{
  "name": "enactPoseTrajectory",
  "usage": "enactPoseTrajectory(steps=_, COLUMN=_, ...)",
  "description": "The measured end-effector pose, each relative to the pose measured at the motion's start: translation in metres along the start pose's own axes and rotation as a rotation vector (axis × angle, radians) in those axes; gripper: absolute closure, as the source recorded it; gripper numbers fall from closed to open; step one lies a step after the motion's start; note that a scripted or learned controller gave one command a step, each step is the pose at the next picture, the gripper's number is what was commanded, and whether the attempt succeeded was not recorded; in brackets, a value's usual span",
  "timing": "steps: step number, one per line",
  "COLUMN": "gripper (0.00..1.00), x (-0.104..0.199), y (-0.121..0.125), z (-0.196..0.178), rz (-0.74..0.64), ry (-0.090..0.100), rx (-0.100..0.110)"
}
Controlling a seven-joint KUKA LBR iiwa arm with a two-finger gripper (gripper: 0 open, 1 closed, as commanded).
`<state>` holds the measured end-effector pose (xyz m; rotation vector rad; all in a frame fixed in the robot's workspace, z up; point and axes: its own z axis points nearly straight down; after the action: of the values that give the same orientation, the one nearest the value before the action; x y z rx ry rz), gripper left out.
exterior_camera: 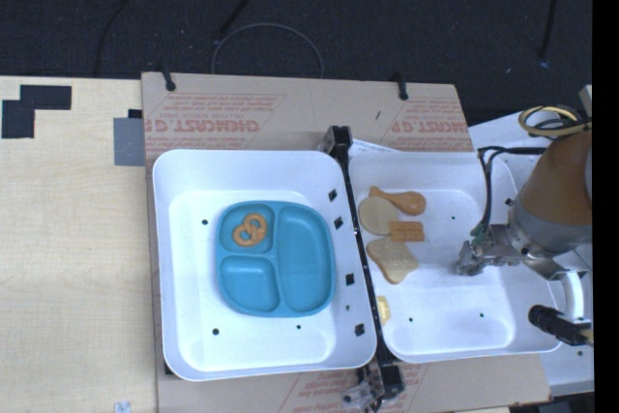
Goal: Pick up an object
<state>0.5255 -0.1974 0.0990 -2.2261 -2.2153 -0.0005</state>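
Bench: pale wood, brown cardboard sheet (290, 116) under two white bins; dark floor with cables behind. Left bin (189, 184) holds a blue divided tray (295, 256), a pretzel (250, 230) in its upper-left compartment. Right bin (455, 329): tan food pieces clustered at its left side, a drumstick shape (397, 201), a small orange-brown block (407, 231) just below it, a pale flat piece (393, 258) lowest. My gripper (472, 261) sits low over the right bin's right half, apart from the cluster. Whether my fingers are spread or pressed together, I cannot tell; nothing visible between them.
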Motion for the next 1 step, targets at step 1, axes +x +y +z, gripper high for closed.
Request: enactPoseTrajectory(steps=1, gripper=1.00, x=0.0065, y=0.0038, z=-0.0452, rz=-0.006, ry=-0.001, rx=-0.002)
